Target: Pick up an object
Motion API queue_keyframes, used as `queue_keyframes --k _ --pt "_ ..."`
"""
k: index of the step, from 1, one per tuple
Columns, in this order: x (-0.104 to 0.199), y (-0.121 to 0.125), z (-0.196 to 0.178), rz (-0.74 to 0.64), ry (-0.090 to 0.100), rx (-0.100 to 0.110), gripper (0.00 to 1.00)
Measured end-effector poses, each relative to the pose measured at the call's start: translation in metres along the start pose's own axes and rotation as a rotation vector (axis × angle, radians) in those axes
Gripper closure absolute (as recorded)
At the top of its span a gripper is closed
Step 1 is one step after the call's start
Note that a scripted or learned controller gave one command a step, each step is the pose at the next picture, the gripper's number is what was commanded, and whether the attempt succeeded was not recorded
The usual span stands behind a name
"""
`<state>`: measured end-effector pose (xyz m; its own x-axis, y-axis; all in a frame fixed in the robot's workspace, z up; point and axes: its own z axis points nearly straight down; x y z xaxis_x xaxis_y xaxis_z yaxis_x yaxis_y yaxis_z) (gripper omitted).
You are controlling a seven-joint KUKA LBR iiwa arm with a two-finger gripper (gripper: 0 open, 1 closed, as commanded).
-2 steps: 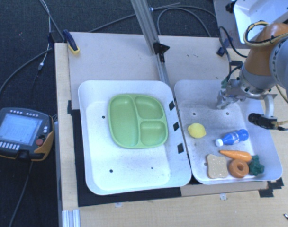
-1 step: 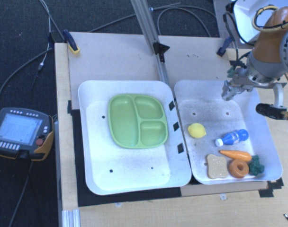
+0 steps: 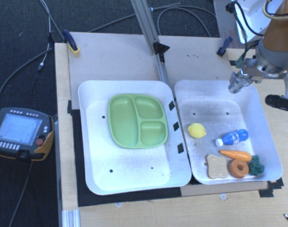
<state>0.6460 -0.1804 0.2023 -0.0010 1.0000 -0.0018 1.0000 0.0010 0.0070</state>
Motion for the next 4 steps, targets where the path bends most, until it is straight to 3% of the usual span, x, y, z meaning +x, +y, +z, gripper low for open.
queue_keyframes --k 1,2,4 --pt "0.0 0.002 -0.055 0.0 0.0 0.0 1.0" --pt "0.051 -0.011 -0.045 -0.003 0.003 0.009 1.0" --pt "0.142 -0.065 -0.04 -0.004 0.005 0.01 1.0"
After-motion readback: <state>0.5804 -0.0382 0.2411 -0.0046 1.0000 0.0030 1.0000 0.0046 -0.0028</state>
